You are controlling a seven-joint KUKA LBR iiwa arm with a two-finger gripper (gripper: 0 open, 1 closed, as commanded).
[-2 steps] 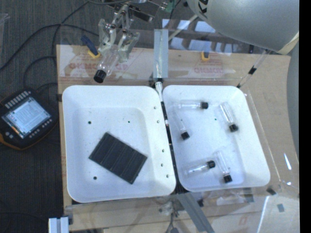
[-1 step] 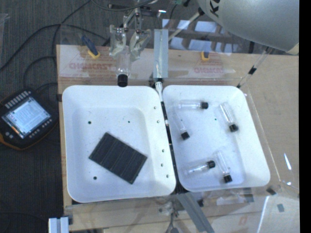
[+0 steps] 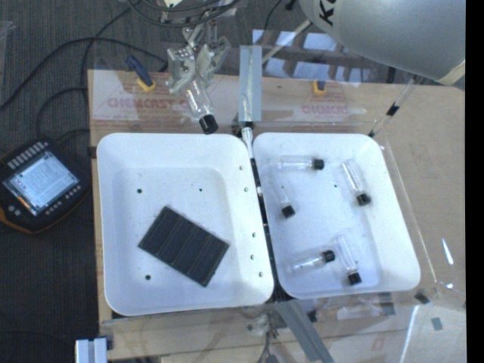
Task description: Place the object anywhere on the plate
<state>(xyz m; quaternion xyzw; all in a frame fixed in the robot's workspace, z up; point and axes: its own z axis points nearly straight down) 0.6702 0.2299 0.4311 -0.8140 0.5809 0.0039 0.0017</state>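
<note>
A dark ribbed rectangular plate (image 3: pixel 183 246) lies flat in the left bin (image 3: pixel 121 157), towards its front. My gripper (image 3: pixel 193 72) hangs over the bench just beyond the left bin's far rim, well above and behind the plate. A clear vial with a black cap (image 3: pixel 201 109) sits between its fingers, slanting down with the cap lowest, near the bin's back edge.
The right bin (image 3: pixel 393 203) holds several more clear vials with black caps, scattered, such as a vial (image 3: pixel 301 162) at the back. A metal divider post (image 3: pixel 249 89) stands behind the seam between the bins. A handheld pendant (image 3: pixel 38 184) lies left of the bench.
</note>
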